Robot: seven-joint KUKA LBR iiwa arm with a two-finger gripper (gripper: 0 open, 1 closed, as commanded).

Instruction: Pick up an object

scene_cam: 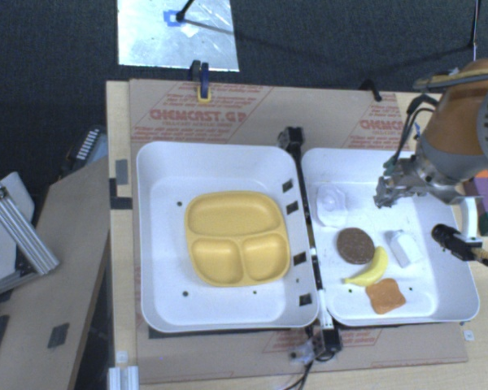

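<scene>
The grey arm with its orange band reaches in from the right over the far part of the right shallow white plastic bin, its two-finger gripper hanging above the bin floor; whether the fingers are spread or closed I cannot tell, and nothing shows between them. The left shallow white plastic bin holds a yellow three-compartment plastic tray at its middle. In the right bin, a clear plastic cup lies left of the gripper; nearer sit a round dark brown cookie, a yellow banana touching its near right edge, an orange toast-like square, and a small white block.
</scene>
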